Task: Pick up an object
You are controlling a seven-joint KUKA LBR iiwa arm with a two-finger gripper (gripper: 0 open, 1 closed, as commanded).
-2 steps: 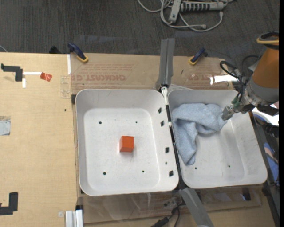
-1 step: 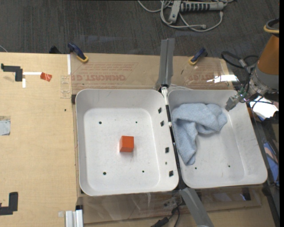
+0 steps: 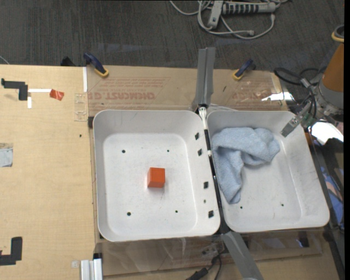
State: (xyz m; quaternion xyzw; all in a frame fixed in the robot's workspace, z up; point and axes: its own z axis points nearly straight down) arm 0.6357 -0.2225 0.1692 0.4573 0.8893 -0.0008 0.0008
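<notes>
Two white bins (image 3: 104,180) side by side on cardboard sheet (image 3: 142,90); blue/orange clamps (image 3: 95,64) at far edge; cables (image 3: 235,16) on floor beyond.

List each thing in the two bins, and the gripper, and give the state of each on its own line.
orange block: resting flat on the left bin's floor, untouched.
blue-grey towel: crumpled, heaped at the right bin's upper left.
gripper: above the right bin's top right corner, beside the towel, holding nothing visible.

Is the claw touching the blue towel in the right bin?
Apart. The camera view shows white bin floor between the claw and the blue towel.
</notes>
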